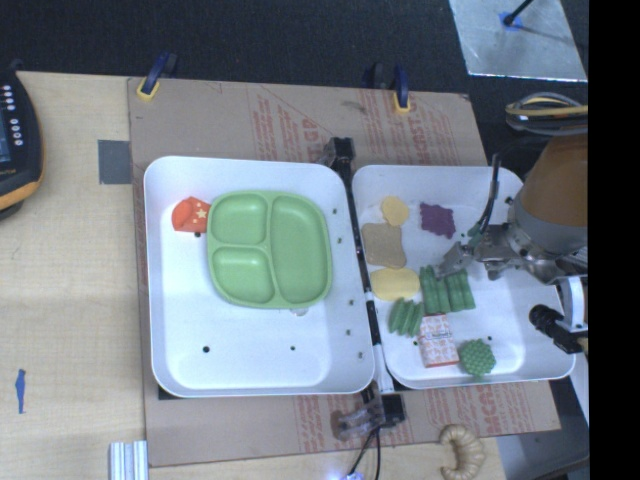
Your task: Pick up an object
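My gripper (466, 256) hangs over the right bin (520, 368), just right of and above a green ribbed piece (446, 291). Nothing shows in its grasp. Around it in that bin lie a purple piece (436, 218), a small yellow round piece (395, 210), a tan slice (383, 245), a yellow lump (395, 284), a bunch of green pods (404, 316), a small red and white box (437, 341) and a bumpy green ball (477, 357). The grey arm (555, 203) covers the bin's right side.
The left bin (180, 358) holds a green divided plate (270, 248) and a red object (190, 214) at its upper left. Clamps (401, 93) hold the cardboard base at the back. A black and orange pendant (15, 138) lies at far left.
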